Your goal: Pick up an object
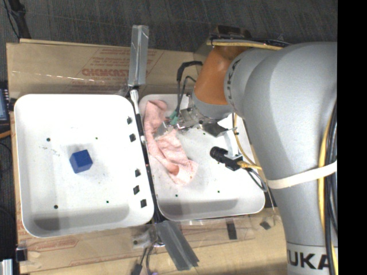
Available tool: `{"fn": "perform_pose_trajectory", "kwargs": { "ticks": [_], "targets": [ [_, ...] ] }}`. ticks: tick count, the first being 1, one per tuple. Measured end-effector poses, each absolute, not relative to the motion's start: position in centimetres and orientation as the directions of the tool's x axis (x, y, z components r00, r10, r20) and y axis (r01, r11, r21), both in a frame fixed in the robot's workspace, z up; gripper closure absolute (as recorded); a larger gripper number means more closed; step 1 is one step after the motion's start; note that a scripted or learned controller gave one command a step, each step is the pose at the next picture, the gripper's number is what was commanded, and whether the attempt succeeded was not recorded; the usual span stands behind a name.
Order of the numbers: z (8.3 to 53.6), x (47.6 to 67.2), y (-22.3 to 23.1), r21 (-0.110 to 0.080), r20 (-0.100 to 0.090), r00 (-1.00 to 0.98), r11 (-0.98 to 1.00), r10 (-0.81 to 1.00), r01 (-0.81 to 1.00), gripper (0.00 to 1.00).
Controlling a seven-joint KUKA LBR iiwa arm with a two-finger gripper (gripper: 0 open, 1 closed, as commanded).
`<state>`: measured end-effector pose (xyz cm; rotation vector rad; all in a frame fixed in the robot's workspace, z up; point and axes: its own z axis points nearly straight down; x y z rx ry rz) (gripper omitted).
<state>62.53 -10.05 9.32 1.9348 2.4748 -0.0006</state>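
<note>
A crumpled pink cloth (166, 145) lies along the left side of the right bin (200, 202), running from the back corner towards the middle. My gripper (174, 121) is down in that bin at the cloth's upper right edge, beside a small green thing (172, 118) at its tip. The orange band and grey wrist hang over it and hide the fingers. A blue cube (81, 160) sits alone in the left bin (34, 113), far from the gripper.
A black cable plug (225, 157) dangles from the arm over the right bin's right part. The grey arm body covers the bin's far right. A metal bracket (137, 56) stands at the back between the bins, on cardboard.
</note>
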Motion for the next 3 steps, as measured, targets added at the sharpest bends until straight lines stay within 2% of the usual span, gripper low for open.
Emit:
{"fn": "perform_pose_trajectory", "kwargs": {
  "ticks": [1,2,3],
  "targets": [
    [9.2,55.7,-11.4,-0.002,0.001,-0.258,0.258,0.966,0.966,0.0],
    [9.2,50.8,-10.8,-0.001,0.001,-0.255,0.255,0.967,0.967,0.0],
    [10.2,50.8,-10.7,-0.002,0.002,-0.259,0.259,0.966,0.966,1.0]
  ]
}}
